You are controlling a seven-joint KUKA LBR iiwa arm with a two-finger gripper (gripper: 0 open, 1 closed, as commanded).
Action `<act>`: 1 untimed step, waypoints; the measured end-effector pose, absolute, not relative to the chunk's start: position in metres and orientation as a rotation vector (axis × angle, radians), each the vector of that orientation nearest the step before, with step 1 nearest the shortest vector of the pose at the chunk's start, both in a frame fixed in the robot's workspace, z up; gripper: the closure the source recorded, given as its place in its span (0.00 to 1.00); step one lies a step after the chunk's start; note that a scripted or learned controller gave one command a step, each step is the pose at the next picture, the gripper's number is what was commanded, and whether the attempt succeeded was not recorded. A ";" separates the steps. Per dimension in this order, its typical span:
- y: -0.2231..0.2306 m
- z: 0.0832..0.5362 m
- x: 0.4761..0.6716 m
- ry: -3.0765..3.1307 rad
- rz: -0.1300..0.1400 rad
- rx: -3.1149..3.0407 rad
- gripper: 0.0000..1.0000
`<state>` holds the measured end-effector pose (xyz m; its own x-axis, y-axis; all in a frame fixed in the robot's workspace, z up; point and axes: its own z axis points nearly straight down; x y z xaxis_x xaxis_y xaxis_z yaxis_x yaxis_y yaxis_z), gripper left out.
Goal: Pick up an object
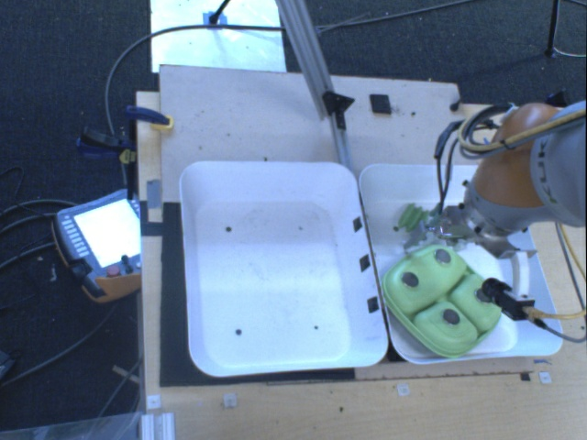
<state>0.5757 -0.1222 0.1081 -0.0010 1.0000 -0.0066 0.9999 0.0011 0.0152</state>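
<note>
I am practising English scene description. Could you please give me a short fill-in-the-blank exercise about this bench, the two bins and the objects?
1. The large green object lies in the ____ bin as the camera sees it.
2. The arm has an ____ band above its wrist.
3. The bench carries ____ white bins.
4. The small green object lies ____ the large one in the picture.

Missing words: right; orange; two; above
</note>
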 end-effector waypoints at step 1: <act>-0.125 0.092 0.582 2.208 0.015 2.206 0.00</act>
<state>0.5825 -0.1246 0.0922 -0.0006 1.0000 -0.0079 0.9998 0.0008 0.0212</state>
